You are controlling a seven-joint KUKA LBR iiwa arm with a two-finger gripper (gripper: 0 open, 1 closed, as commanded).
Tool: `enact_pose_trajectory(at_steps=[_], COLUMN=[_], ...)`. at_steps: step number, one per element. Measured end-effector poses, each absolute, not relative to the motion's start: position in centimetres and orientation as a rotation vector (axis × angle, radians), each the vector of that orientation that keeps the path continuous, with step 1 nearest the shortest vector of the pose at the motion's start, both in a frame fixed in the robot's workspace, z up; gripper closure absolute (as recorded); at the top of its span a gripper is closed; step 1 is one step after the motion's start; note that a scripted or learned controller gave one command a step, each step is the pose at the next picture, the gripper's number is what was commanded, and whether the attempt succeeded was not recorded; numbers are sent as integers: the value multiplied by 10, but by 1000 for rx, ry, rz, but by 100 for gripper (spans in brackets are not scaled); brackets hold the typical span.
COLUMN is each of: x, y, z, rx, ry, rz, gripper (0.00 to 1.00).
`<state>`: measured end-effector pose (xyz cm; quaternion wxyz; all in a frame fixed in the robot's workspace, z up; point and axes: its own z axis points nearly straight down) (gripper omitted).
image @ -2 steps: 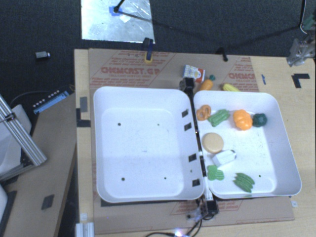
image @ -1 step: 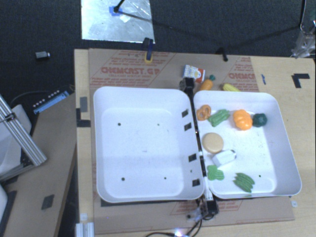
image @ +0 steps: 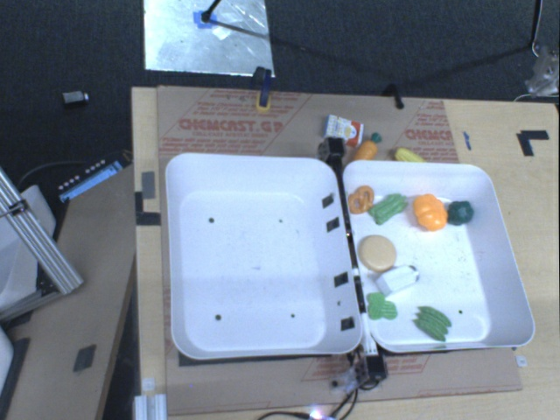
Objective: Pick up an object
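The right bin [image: 499, 234] holds several small toy foods. An orange pepper [image: 429, 212] sits near the back, with a dark green broccoli piece [image: 459, 212] just right of it. A brown pretzel [image: 360, 199] and a green pickle-like piece [image: 388, 207] lie at the back left. A round tan cookie [image: 378, 252] rests mid-left, with a white block [image: 398, 279] below it. Two green vegetables [image: 381, 306] [image: 432, 321] lie toward the front.
The left bin [image: 254, 252] sits beside the right one, joined by black clips [image: 339, 278]. Behind the bins on the cardboard lie a carrot [image: 366, 150], a yellow banana-like piece [image: 408, 156] and a small white and red package [image: 343, 129]. A shiny metal sheet [image: 208, 23] lies on the floor beyond.
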<state>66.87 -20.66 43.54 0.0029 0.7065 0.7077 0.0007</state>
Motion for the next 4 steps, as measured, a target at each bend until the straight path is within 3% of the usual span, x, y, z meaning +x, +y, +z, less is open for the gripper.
enact_pose_trajectory(at_steps=[4], x=[669], y=[-206], z=[459], rx=[2213], ry=[2223], rz=[1], gripper=[100])
